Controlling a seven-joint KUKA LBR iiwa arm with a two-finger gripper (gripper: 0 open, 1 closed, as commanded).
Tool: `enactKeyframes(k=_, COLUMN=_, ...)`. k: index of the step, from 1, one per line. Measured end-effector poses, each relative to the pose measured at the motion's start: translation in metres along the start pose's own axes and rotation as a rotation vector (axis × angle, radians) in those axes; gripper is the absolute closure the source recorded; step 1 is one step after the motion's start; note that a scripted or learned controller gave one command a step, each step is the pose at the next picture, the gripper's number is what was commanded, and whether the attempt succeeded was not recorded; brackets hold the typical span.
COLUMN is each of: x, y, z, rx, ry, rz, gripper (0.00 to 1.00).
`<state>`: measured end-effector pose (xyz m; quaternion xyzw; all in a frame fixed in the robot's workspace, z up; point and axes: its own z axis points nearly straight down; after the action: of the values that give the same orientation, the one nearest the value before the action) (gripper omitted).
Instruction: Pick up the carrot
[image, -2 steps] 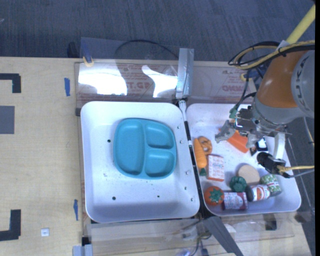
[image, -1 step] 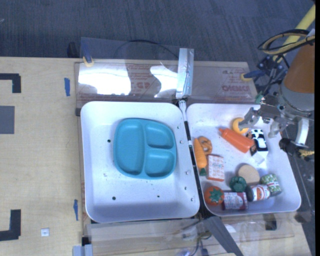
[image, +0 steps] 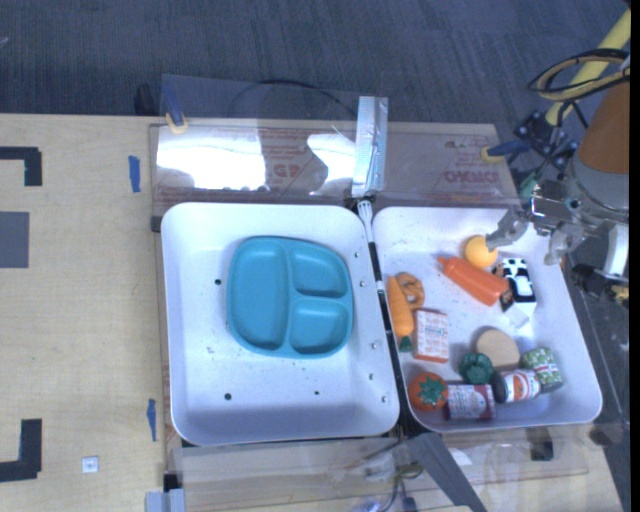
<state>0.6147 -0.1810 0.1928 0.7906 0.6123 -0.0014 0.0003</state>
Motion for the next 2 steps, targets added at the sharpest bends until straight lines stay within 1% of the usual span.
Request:
enactKeyframes(k=1, x=-0.01, y=0.026, z=0.07, rx=-0.004, ry=0.001, rz=-0.141, gripper=0.0)
enactKeyframes(k=2, x=0.048, y=0.014, z=0.037, rx=0.0, ry=0.004, rz=-0.53, gripper=0.0)
